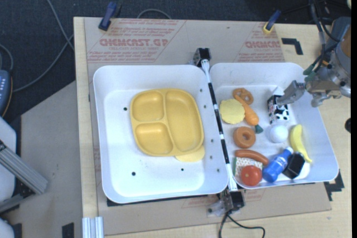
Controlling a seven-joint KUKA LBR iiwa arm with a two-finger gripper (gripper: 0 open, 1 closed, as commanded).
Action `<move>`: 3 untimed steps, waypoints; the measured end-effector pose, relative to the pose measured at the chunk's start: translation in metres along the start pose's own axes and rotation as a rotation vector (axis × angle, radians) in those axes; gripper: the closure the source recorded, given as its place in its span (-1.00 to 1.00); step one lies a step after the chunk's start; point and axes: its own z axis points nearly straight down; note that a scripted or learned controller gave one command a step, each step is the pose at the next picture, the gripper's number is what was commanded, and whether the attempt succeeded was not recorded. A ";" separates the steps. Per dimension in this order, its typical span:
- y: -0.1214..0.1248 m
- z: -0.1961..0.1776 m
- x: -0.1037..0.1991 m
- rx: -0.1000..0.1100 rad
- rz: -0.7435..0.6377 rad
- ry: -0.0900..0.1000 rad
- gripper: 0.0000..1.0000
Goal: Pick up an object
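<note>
The right bin (323,136) holds several toy foods. Among them are a pretzel (243,96), a yellow round piece (232,112), a carrot (251,115), a donut (244,136), a white ball (277,133), a banana (299,142), a sausage (252,155), a tomato (251,175) and a blue bottle (277,165). A black-and-white cow figure (278,111) stands near the bin's back right. My gripper (304,98) hovers over the bin's right rear, just right of the cow. It is open, and nothing sits between its fingers.
In the left bin (111,131) lies a yellow divided plate (166,121) with a pale yellow piece (189,156) peeking from under its front edge. A black block (294,166) rests beside the blue bottle. Clamps hold the cardboard at the back.
</note>
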 end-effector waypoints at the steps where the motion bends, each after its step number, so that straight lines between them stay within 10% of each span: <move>1: 0.048 0.176 0.051 -0.005 -0.001 0.001 -1.00; 2: 0.049 0.166 0.051 -0.006 0.000 0.001 1.00; 3: 0.096 0.089 0.132 -0.001 -0.001 0.001 1.00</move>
